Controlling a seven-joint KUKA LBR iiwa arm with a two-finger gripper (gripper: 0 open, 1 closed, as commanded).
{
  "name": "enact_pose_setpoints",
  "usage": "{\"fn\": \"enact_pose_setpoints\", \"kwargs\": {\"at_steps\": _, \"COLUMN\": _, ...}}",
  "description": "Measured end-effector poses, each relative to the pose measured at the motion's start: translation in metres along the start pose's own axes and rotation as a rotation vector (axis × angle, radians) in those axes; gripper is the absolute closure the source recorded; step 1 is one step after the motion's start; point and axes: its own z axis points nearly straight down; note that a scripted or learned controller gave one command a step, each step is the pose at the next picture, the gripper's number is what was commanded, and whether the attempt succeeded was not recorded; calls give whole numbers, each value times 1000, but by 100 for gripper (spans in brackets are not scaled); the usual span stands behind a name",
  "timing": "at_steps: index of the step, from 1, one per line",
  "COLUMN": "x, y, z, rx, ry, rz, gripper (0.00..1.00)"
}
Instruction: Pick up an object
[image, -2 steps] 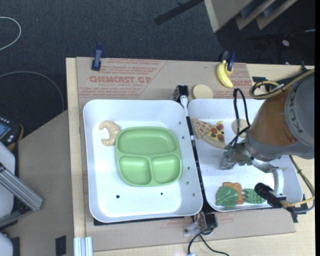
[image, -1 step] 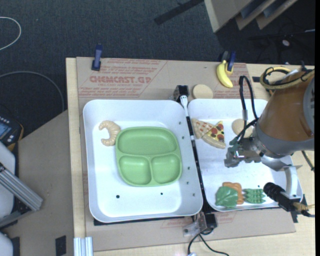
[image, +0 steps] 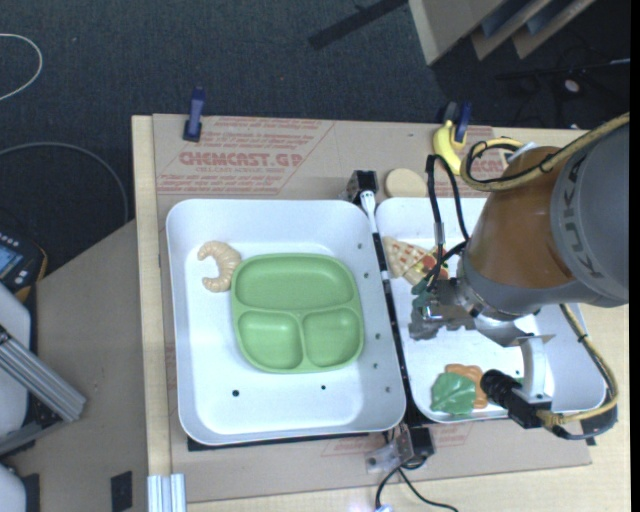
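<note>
The arm reaches in from the right over the right bin (image: 425, 405). Its gripper (image: 428, 312) hangs low near that bin's left side, just below a pizza slice toy (image: 406, 257). A green and orange leafy toy (image: 458, 390) lies at the front of the right bin, below the gripper. In the left bin (image: 190, 300) a green divided plate (image: 297, 310) sits in the middle, with a tan croissant toy (image: 218, 265) at its upper left. The wrist hides much of the right bin.
A yellow banana-like object (image: 446, 146) and a tan round piece (image: 404, 182) lie on the bench behind the right bin. Black and yellow cables run around the arm. A blue clamp (image: 194, 114) sits at the board's far left edge.
</note>
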Motion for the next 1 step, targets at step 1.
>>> {"fn": "enact_pose_setpoints", "kwargs": {"at_steps": 1, "x": 55, "y": 5, "z": -181, "rx": -19, "ry": 2, "rz": -1, "gripper": 100}}
